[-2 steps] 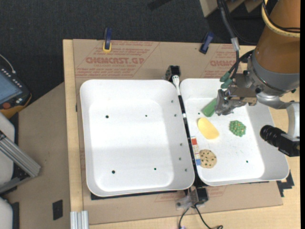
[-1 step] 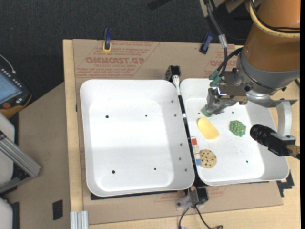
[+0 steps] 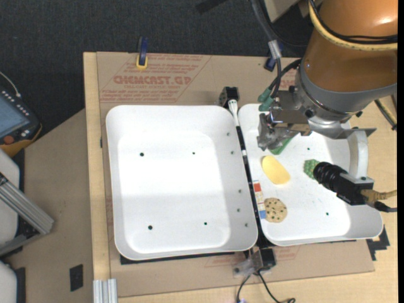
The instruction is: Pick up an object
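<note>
1. The left bin (image 3: 126, 131) is smooth white plastic with rounded corners.
2. The right bin (image 3: 315, 216) matches it.
3. The gripper (image 3: 273, 141) hangs at the right bin's 10 o'clock; apart or together, I cannot tell.
4. The yellow piece (image 3: 276, 170), a smooth oval, lies at the gripper's 6 o'clock, its long axis running 10 to 4 o'clock.
5. The cookie (image 3: 274, 210), round and speckled, lies at the yellow piece's 6 o'clock.
6. The green piece (image 3: 310, 167), knobbly, lies at its 3 o'clock.

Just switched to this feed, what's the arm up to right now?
The grey, orange-banded arm reaches in from the right, with its tool low over the back of the right white bin. A small green piece lies right at the tool; I cannot tell whether it is gripped. Nearer the camera in that bin lie a pale yellow oval piece and a round chocolate-chip cookie, both untouched.
</note>
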{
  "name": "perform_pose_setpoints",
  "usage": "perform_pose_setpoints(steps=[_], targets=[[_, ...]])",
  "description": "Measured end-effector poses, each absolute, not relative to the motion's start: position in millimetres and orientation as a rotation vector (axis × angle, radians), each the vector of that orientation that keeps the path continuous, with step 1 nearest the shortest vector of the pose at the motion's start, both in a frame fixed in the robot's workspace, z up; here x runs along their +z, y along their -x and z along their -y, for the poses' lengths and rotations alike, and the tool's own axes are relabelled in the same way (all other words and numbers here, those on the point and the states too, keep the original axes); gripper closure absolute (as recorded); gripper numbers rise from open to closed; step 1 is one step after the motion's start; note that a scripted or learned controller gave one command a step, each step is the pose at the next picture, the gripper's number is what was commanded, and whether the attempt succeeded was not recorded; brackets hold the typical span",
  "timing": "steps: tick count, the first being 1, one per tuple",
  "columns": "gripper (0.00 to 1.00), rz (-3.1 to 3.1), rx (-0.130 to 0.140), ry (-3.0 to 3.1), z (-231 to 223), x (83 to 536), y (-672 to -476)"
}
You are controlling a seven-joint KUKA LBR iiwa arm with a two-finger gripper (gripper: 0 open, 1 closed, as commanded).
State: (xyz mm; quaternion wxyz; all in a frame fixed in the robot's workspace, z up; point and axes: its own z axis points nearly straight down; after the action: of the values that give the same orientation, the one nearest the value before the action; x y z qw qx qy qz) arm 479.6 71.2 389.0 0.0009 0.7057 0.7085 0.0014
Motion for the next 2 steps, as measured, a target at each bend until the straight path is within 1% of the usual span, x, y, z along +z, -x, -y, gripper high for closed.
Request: perform_pose_setpoints(steps=[2], targets=[[1.0, -2.219, 0.008, -2.215, -70, 410, -480.9]])
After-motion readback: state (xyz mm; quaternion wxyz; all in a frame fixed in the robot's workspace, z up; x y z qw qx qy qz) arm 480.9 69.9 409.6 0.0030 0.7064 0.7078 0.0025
